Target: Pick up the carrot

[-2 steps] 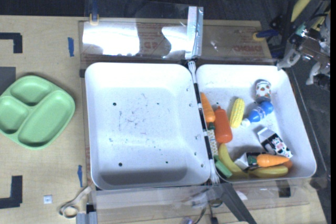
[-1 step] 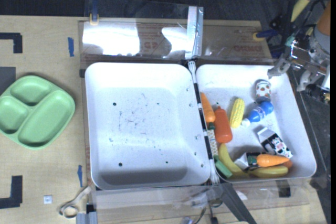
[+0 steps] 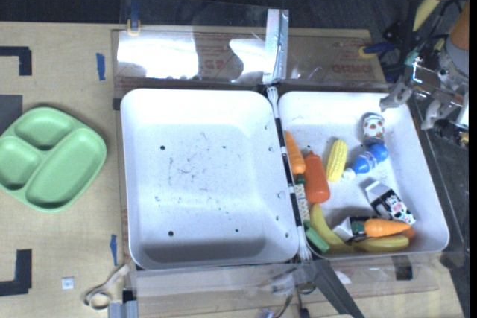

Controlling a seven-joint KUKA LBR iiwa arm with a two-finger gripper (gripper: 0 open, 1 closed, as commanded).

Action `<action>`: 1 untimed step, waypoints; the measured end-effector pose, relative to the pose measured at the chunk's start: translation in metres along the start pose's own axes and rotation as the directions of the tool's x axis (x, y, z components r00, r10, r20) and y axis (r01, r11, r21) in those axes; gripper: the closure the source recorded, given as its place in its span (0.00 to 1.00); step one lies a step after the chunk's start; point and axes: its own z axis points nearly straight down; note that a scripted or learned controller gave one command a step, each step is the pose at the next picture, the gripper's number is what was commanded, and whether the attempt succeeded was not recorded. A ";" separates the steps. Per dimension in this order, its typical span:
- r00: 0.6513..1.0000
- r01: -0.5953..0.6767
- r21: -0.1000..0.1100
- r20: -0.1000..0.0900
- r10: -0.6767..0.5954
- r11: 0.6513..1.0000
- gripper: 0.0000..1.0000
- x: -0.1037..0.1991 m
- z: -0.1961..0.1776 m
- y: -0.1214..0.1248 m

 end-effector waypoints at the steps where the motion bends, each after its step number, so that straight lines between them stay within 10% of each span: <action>1: 1.000 0.000 0.000 0.000 0.000 1.000 0.00 0.000 0.000 0.000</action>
